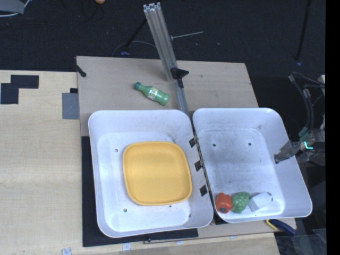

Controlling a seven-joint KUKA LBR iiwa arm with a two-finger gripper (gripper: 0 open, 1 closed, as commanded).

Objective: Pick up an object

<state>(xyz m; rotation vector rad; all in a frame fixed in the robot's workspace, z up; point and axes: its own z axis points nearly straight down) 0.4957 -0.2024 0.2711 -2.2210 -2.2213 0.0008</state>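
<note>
We see the claw [281, 155] at the right rim of the right-hand shallow white bin [239, 122], carrying nothing; whether it is spread or pressed together we cannot tell. We judge this the approach step. A small red round object [223, 202], a green knobbly object [240, 201] and a white block [260, 200] sit together by the bin's near wall, so next we must descend over one.

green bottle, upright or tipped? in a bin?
Tipped. The green bottle lies on its side on the bench, outside both bins, behind the left bin.
</note>
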